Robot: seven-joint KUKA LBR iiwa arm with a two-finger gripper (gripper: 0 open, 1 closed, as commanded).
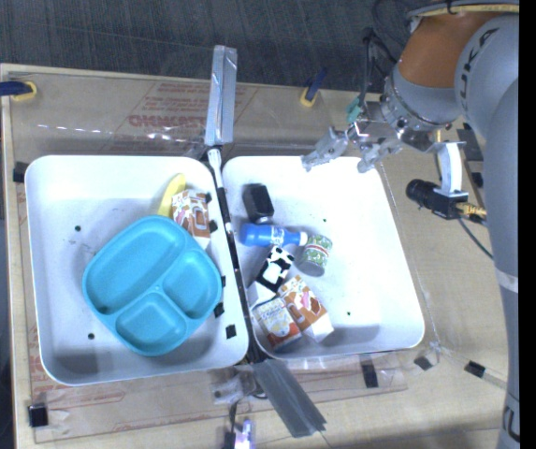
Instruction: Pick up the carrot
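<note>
I am at the approach step, nothing grasped yet. My gripper (350, 150) hovers at the upper right of the frame, over the far rim of the right bin (391, 251), fingers spread and empty, touching nothing. I cannot pick out a carrot for certain; next I must locate it among the bin's clutter.

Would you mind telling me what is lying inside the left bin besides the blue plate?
In the left bin, behind the blue plate, a yellow banana and a small carton lie against the divider. The plate hides whatever is beneath it.
</note>
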